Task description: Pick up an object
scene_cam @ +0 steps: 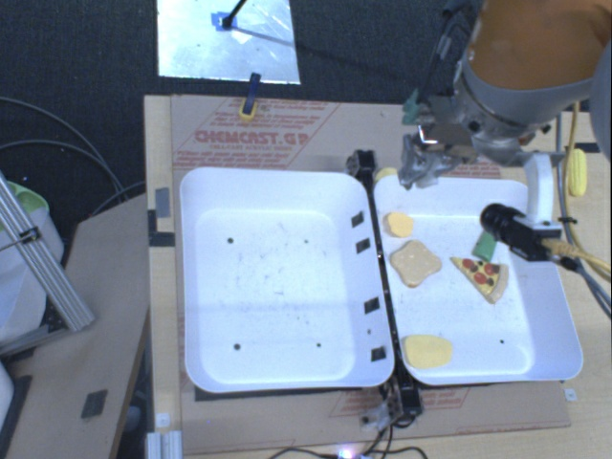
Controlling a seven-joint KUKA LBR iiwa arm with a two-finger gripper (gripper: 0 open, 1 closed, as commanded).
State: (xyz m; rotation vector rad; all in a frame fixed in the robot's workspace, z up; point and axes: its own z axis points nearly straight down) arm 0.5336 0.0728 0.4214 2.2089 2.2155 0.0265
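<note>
Probably light, stiff bread slice (pixel 416 263) by left edge of right bin (pixel 535 328), best pinched across 2 sides; jaws' opening indiscernible.

From my end the arm (pixel 535 36) runs off the top edge, so I only get its lower part. It also covers a good chunk of the far rim of the right bin (pixel 550 352). There's a small yellow thing (pixel 385 173) at that bin's far left corner, half tucked behind the gripper (pixel 417 177), and I can't tell what it is. A green piece (pixel 486 248) toward the bin's right side is mostly covered by robot hardware too. The red print on the cardboard sheet (pixel 253 137) is partly hidden under the bins.
</note>
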